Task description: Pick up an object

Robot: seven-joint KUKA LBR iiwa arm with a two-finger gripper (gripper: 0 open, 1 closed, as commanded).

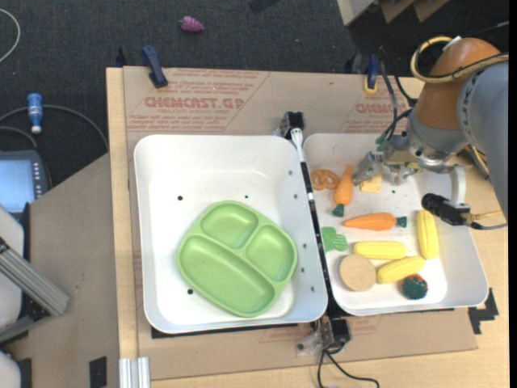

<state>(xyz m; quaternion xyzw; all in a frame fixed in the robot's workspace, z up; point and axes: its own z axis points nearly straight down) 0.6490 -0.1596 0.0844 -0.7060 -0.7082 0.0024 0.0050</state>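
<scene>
The tool [376, 168] hangs low just above a yellow wedge [371, 185].

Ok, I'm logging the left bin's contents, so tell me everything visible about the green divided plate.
The green divided plate is light green, looks like smooth plastic, and has rounded corners. Raised ridges split it into three compartments: one long one along its lower left and two smaller ones toward the upper right. It lies flat, right side up, turned at an angle, on the floor of the left bin, toward the bin's near right part. Nothing lies in it.
</scene>
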